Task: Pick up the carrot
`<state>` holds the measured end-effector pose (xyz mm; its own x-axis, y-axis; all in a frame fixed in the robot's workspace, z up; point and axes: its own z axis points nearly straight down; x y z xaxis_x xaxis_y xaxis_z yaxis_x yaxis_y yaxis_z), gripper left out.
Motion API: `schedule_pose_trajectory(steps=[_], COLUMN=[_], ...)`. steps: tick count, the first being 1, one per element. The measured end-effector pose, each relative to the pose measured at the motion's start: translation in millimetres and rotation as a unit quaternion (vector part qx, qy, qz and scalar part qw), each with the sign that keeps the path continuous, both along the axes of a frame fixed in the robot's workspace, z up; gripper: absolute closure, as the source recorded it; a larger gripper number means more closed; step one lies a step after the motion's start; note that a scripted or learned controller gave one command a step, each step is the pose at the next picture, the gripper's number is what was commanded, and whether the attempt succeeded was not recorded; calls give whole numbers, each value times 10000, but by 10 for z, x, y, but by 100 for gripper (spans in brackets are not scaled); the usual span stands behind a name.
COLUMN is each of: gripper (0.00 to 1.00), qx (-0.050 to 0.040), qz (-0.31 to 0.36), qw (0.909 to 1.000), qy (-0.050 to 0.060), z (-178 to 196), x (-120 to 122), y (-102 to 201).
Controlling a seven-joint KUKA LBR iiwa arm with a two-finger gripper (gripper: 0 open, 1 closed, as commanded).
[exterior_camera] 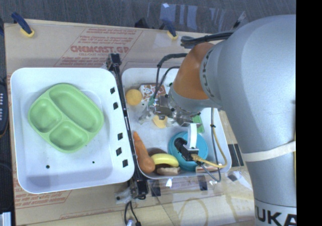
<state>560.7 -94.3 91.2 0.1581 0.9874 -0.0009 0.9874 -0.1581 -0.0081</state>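
The carrot is orange and long, lying along the left wall of the right bin, its thick end near the front corner. A yellow banana touches its lower end. My gripper hangs over the middle of the right bin, above and to the right of the carrot, below the arm's orange band. Its metal fingers point down-left toward the bin floor; the wrist hides how they stand. Nothing of the carrot is between them.
A yellow ball sits at the back left of the right bin. A blue bowl and a brown item lie at the front. A green divided plate rests in the left bin. The grey arm covers the right side.
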Motion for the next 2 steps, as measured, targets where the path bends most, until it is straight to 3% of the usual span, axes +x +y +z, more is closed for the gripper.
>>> schedule_pose_trajectory(steps=[1,2], gripper=[100,100], qx=[3,16], qz=[33,1742], qw=[10000,9847], qy=[33,10], z=[94,-3], x=[-5,-349], y=[-3,-579])
